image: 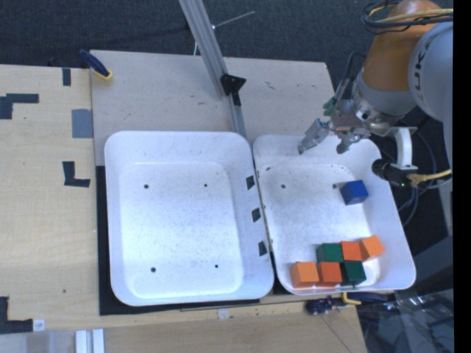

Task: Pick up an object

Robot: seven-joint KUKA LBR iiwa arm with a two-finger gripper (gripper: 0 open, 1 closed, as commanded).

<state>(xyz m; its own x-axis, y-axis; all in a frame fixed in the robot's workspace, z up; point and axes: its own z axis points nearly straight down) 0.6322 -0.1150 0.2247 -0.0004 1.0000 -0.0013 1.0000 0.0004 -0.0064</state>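
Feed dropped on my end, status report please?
Pincer open, holding nothing, above right bin's far edge. Blue block lies alone nearby. Orange and green blocks clustered at near edge. Nothing blocking.

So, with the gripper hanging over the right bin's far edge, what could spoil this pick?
The open two-finger gripper hovers at the right white bin's far rim, so descending could strike it. The small blue cube sits alone near the wall. The orange and green cubes are packed together, leaving fingers little room.

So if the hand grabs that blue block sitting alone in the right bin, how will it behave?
The blue block looks like a rigid cube, so it probably won't flex or roll. It seems small and likely light. Standing apart from the other blocks, it may slide on the smooth right bin if nudged.
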